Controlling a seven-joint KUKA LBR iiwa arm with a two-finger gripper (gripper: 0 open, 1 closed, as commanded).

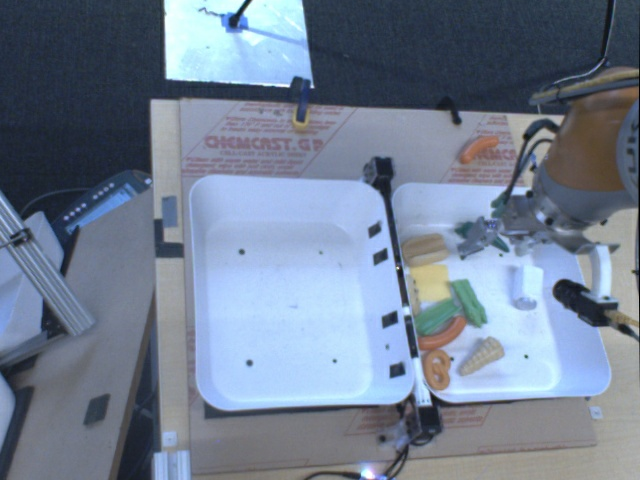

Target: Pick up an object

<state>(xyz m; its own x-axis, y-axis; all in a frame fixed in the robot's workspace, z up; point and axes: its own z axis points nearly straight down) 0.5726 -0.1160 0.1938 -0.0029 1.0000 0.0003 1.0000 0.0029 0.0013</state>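
The right bin (pixel 580 368) holds several toy foods. A tan bun (pixel 424 247) lies at its left side, with a yellow block (pixel 431 282) just below it. Further down are two green pieces (pixel 468 302) (pixel 437 318), an orange sausage (pixel 442 334), an orange ring (pixel 436 369) and a pale cone (pixel 481 355). A small white cylinder (pixel 525 286) lies mid-bin. My gripper (pixel 480 242) hangs low over the upper part of this bin, to the right of the bun. A dark green piece (pixel 468 231) sits right at its tip; whether it is gripped is unclear.
The left bin (pixel 215 268) stands beside the right one, with a black clipped divider (pixel 392 268) between them. Another orange sausage (pixel 480 149) lies on the board behind the right bin. A yellow and blue clamp (pixel 300 103) stands at the board's far edge.
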